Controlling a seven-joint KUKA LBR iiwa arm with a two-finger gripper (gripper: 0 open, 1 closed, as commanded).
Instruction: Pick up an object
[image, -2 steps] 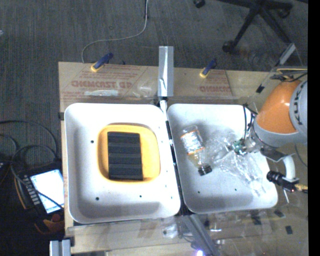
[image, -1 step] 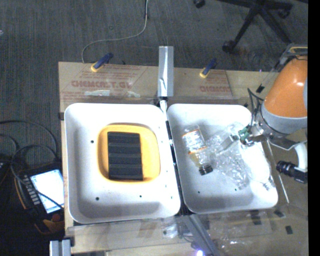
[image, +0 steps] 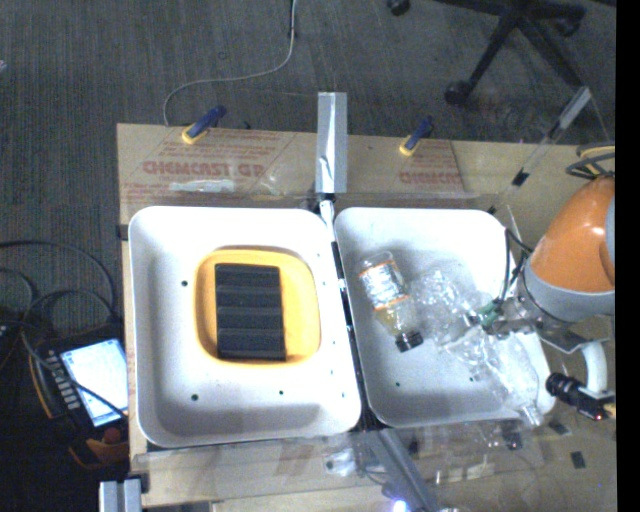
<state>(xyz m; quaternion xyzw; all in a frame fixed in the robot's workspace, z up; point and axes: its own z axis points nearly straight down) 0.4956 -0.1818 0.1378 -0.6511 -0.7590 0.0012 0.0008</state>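
Observation:
In the left bin (image: 160, 300) lies a yellow dish (image: 208, 300) holding a black ridged block (image: 250, 312). The right bin (image: 440, 225) contains a small clear bottle (image: 385, 285) with a printed label and a dark cap, lying tilted near the bin's left side. Beside it, crumpled clear plastic (image: 445, 295) spreads toward the bin's right wall. My gripper (image: 492, 318) reaches in from the right and hangs low over the right part of that plastic. The arm's orange band (image: 580, 240) is just behind it.
A metal strip (image: 330, 140) stands upright behind the seam between the bins. Two blue-and-yellow clamps (image: 203, 123) (image: 417, 135) hold the brown board at the back. A tablet (image: 95, 375) and cables lie on the floor at left.

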